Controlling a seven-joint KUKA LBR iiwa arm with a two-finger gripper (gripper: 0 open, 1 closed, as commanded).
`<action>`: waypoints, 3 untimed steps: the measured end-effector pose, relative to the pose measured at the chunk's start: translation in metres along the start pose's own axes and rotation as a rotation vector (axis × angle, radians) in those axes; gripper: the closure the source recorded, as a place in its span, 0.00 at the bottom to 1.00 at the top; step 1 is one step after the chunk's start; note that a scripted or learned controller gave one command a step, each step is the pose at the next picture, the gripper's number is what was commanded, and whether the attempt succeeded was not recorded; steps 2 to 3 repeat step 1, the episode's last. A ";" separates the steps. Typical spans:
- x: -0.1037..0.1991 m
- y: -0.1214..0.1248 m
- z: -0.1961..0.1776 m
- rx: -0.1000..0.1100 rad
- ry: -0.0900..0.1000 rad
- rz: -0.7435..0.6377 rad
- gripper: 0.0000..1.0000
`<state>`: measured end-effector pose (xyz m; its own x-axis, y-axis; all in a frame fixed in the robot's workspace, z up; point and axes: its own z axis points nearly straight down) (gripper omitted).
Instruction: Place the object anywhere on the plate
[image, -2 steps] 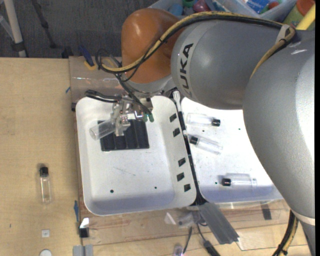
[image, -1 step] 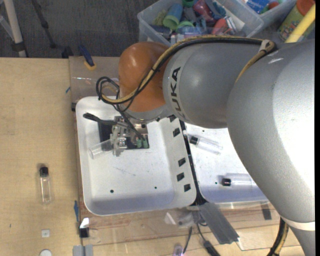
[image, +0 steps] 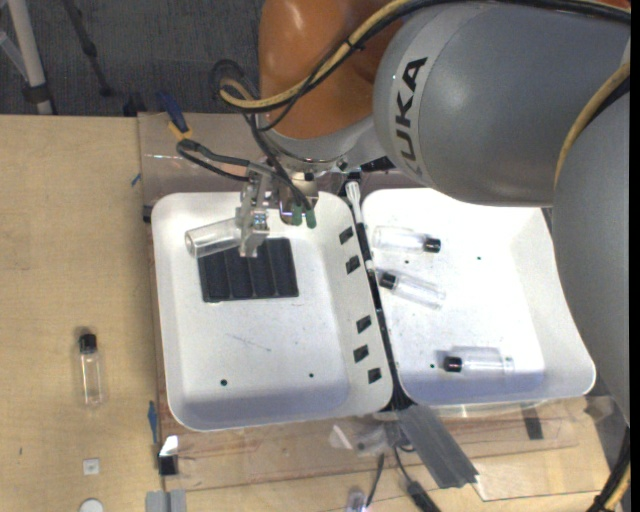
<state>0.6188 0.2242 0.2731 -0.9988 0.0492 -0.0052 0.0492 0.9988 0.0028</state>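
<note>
Evidently the end effector (image: 255, 222) hung over the top edge of the black plate (image: 250, 272) in the left bin (image: 250, 390), fingers narrowed on a clear vial (image: 205, 238) that jutted out to the plate's upper left corner, partly above it. Judged light, rigid, smooth and likely slippery, possibly breakable; best gripped across mid-barrel. Three similar vials (image: 405, 240) lay in the bin right of the plate, another (image: 90, 368) on the surface far left.

A vial (image: 212, 238) lies just behind the plate (image: 250, 272) in the left bin (image: 200, 390); three vials (image: 405, 240) in the right bin (image: 520, 300).
</note>
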 end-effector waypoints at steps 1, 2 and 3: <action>-0.016 0.000 0.075 0.002 0.004 0.217 1.00; -0.016 0.000 0.075 0.002 0.004 0.217 1.00; -0.016 0.000 0.075 0.002 0.004 0.217 1.00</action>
